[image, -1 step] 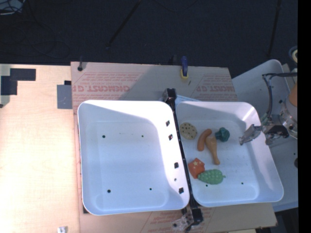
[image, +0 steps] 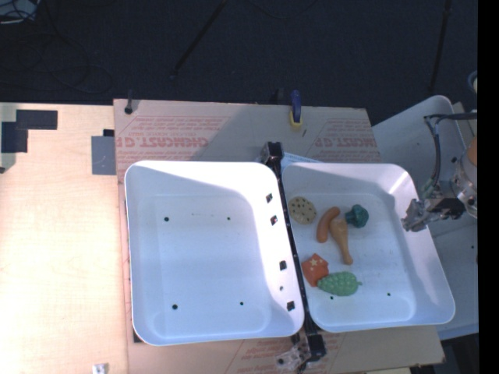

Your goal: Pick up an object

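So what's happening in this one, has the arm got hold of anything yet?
Nothing is held yet. The tool sits at the right edge of the right bin, above its rim, with nothing seen in it. The toys lie untouched in that bin: a tan disc, an orange sausage, a tan drumstick, a teal piece, a red-orange block and a green bumpy piece.

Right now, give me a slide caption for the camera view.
Toy foods clustered in the right bin, gripper poised at its right rim beside the left bin.
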You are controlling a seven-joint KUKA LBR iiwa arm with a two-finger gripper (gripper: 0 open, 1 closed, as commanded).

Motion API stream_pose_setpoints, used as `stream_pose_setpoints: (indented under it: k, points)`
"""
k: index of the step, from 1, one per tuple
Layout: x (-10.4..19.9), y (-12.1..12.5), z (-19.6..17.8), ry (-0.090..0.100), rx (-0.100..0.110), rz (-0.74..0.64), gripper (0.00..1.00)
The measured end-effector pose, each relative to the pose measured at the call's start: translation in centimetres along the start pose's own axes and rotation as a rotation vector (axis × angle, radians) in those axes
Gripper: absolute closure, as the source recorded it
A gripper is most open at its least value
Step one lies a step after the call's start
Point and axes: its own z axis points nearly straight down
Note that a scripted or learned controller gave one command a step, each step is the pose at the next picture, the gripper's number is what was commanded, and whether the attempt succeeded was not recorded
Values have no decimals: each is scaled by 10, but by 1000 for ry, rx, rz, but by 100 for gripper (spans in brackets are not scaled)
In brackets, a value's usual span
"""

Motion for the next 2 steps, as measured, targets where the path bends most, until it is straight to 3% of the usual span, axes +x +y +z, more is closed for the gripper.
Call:
stream_pose_setpoints:
  k: [1, 2]
  points:
    - [70, -12, -140, -2, -16, -8, 100]
    - [-4, -63, -38, 1, 5, 5, 100]
